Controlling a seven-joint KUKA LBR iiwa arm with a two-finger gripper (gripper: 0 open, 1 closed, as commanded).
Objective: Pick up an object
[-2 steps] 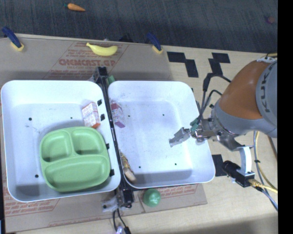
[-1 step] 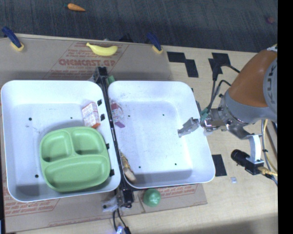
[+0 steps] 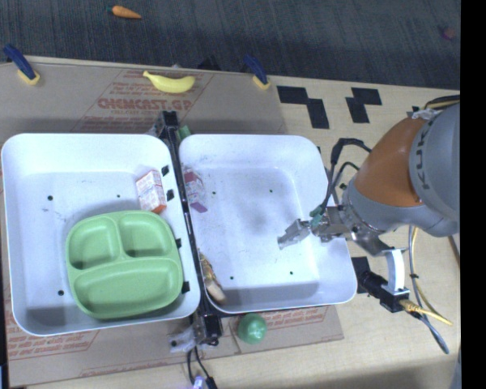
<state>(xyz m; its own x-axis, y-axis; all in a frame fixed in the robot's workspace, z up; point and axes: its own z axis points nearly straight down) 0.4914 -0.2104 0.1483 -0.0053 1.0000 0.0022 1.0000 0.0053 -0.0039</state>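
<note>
Nothing lifted yet: the grey two-finger gripper (image 3: 294,233) hovers at centre-right over the shallow white right bin (image 3: 251,148); its grasp state cannot be told.

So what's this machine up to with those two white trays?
A robot arm reaches in from the right, and its gripper is low over the right bin, near that bin's right side. Nothing can be seen between its fingers, so no pick-up has happened yet. The left bin holds a green tray and a small carton. A small packet lies at the right bin's left wall. A banana and a green ball sit outside the bins.
</note>
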